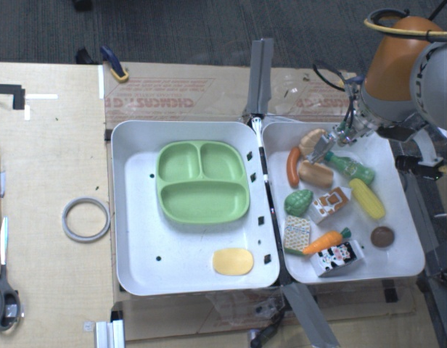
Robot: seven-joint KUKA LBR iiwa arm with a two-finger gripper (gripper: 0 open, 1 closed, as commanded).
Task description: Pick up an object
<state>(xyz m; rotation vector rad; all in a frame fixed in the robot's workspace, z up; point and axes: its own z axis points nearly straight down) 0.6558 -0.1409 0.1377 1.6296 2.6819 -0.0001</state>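
Bright, even overhead light; soft shadows inside the white bins [122,216], mild glare on their rims, slightly grainy.

I am looking down on two white bins. The left bin [129,216] is holding a green divided plate [203,182] and a yellow oval piece [233,261]. The right bin [408,256] is crowded with toy food: corn [368,198], carrot [324,242], sausage [292,167]. The gripper [338,138] is hanging over a green bottle [350,167] near the bin's far edge.
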